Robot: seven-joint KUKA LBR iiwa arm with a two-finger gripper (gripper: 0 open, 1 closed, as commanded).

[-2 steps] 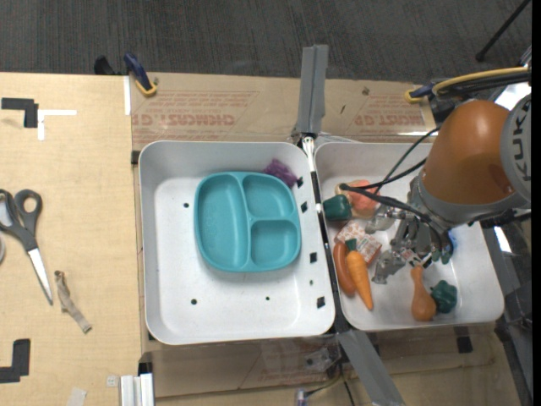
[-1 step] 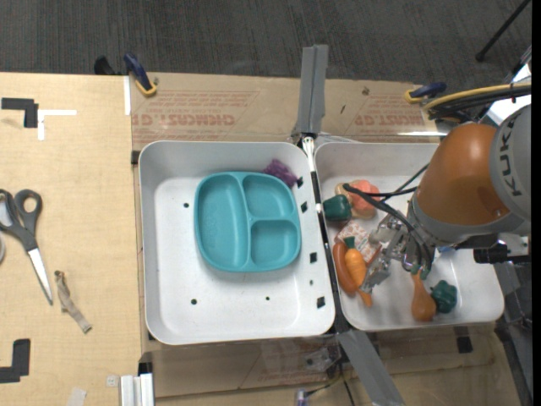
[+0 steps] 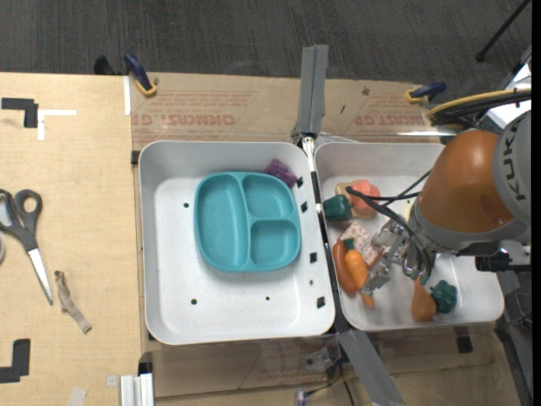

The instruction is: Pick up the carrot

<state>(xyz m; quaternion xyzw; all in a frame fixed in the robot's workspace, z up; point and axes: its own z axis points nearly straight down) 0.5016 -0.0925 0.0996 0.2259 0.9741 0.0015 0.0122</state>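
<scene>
An orange carrot [image 3: 423,302] with a green top [image 3: 444,295] lies near the front wall of the right bin [image 3: 473,315]. A second orange, carrot-shaped piece [image 3: 353,266] lies by that bin's left wall. My gripper [image 3: 385,267] hangs low between the two, just right of the second piece and left of the green-topped carrot. The orange wrist band [image 3: 465,194] covers much of the bin's right side. I see nothing held.
A pink item [image 3: 363,191] and a green item [image 3: 336,209] sit at the right bin's back left. The left bin [image 3: 169,311] holds a teal divided plate [image 3: 249,222] and a purple piece [image 3: 281,172]. Scissors [image 3: 27,231] lie on the bench at left.
</scene>
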